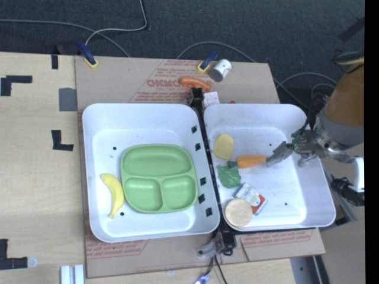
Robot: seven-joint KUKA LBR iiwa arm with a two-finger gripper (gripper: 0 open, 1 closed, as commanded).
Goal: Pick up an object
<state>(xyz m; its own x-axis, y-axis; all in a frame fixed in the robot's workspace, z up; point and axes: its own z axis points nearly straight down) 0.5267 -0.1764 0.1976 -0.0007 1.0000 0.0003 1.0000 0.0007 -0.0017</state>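
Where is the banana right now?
The banana lies in the left bin, near its lower left corner, just beside the green divided plate.

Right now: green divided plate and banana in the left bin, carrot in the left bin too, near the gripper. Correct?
Not quite. The carrot lies in the right bin, near the gripper. The green divided plate and banana are in the left bin as you said. The camera view shows it.
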